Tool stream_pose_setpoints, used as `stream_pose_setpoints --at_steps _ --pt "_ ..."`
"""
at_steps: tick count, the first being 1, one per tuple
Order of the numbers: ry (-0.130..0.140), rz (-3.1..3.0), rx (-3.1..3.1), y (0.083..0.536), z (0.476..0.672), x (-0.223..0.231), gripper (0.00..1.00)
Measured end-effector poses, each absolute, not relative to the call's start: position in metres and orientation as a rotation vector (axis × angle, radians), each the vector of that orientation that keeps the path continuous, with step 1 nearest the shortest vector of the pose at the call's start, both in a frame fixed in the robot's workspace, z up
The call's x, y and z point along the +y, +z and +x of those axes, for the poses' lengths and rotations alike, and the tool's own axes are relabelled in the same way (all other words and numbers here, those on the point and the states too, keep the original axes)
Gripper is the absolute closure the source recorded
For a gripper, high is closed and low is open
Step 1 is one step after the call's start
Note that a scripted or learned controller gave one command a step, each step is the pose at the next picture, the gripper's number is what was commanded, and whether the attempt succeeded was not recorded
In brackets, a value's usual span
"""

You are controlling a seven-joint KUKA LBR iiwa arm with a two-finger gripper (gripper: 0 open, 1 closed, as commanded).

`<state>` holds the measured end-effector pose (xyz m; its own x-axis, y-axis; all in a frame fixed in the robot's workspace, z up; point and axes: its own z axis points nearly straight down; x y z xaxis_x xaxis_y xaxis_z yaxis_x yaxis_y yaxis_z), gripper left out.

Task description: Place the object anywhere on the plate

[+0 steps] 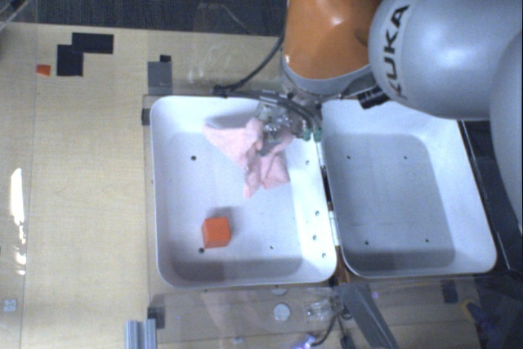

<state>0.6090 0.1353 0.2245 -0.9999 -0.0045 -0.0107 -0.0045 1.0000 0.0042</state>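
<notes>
The big grey arm point(441, 37) with its orange band point(331, 20) is closest to the camera. Under it, the gripper point(278, 129) is down in the left bin point(167, 176), right on top of the pink cloth point(257, 155). I cannot tell if it is pinching the cloth or let go. The cloth lies along the bin from top left to bottom right, and its loose end hangs below the gripper. An orange block point(216, 232) sits near the bin's front, well apart. The right bin point(409, 257) is beside it.

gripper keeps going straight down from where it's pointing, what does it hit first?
Most likely the pink cloth: the gripper sits right at its upper right part, in the left bin. Depth is unclear from this view; it may already touch. The orange block lies well off that line.
</notes>
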Motion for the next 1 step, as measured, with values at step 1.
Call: stream_pose_setpoints --at_steps 1 --pt "0.007 -0.006 3.131 0.2248 0.6091 0.1351 0.00"
